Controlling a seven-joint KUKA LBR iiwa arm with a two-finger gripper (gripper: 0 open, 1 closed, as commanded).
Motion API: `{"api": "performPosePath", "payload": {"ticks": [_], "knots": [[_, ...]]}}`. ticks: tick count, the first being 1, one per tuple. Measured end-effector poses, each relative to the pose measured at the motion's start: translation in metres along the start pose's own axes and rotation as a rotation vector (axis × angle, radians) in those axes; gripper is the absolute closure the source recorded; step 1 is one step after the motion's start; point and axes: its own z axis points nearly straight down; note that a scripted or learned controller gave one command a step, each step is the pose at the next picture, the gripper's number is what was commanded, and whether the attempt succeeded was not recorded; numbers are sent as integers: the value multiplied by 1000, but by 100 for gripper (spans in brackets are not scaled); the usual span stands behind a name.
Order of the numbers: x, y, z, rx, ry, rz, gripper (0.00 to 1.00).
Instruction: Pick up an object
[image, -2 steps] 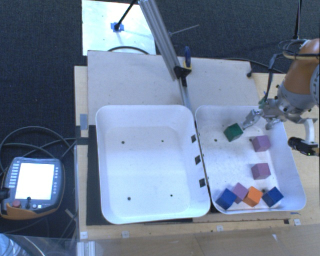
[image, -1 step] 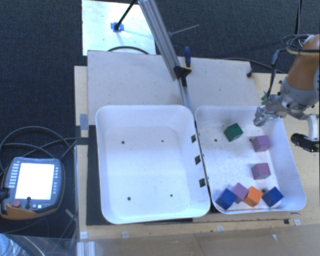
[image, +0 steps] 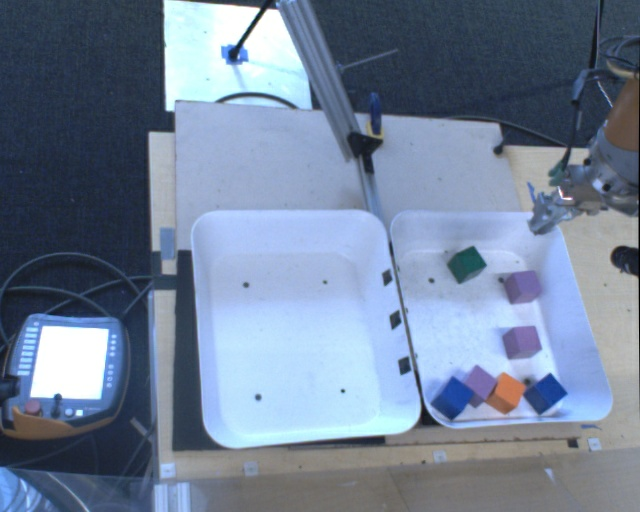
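While my gripper (image: 545, 213) hangs over the right bin's (image: 590, 330) far corner, grip unreadable, the nearest purple cube (image: 522, 287) lies just nearward.

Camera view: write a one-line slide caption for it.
Gripper poised over the far right corner of the right bin, which holds seven blocks, the green block nearest.

High slanted view over both bins (image: 300, 225)
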Motion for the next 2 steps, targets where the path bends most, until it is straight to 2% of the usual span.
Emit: {"api": "performPosePath", "payload": {"ticks": [1,2], "knots": [[2,9,-64,-2,-1,-4,100],[2,10,-62,5,1,-3,100]]}}
